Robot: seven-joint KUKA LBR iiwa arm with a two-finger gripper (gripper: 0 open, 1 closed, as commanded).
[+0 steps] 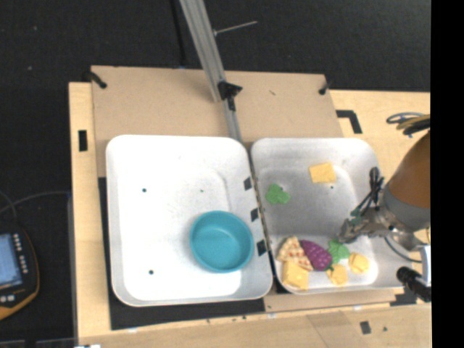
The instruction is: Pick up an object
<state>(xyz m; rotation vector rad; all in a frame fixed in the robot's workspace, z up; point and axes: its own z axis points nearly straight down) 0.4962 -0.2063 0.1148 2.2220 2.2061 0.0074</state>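
Gripper (353, 230) just above green toy (338, 251); right bin (290, 151).

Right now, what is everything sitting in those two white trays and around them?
Bins: two, white, side by side on the bench.
Bowl: one, blue, left bin, near its front right corner.
Green piece: one, right bin, left side.
Yellow block: one, right bin, toward the back.
Pile of toy food: several, yellow, purple, green and tan, right bin, front edge.
Handheld device: one, orange-edged with a screen, far left.
Metal pole: one, grey, slanting behind the bins.
Arm: one, grey with an orange band, right side.
Gripper: one, dark, just above the pile.
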